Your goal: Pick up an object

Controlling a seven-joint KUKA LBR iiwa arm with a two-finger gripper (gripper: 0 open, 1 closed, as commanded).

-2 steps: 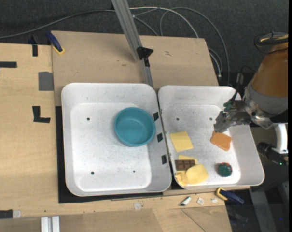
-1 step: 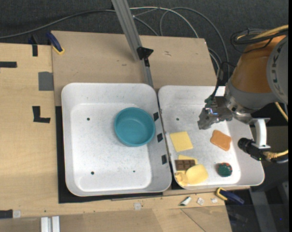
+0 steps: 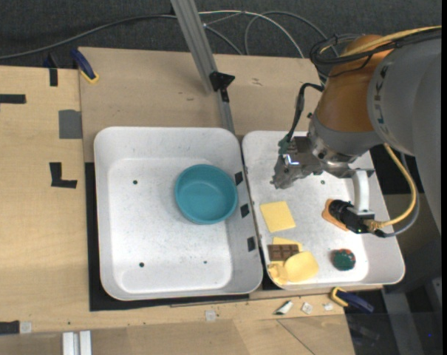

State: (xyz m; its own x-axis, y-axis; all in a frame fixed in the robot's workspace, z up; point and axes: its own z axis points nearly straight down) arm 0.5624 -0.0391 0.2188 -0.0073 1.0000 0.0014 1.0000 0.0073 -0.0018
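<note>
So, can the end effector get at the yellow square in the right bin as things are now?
Probably yes. The end effector hangs just above the yellow square, which lies flat in the right bin with nothing on top of it; the nearest items sit further toward the bin's front edge.

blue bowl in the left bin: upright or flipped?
Upright. The blue bowl sits in the left bin with its opening facing up: the rim rings a visible inner floor. Nothing shows inside it.
</note>
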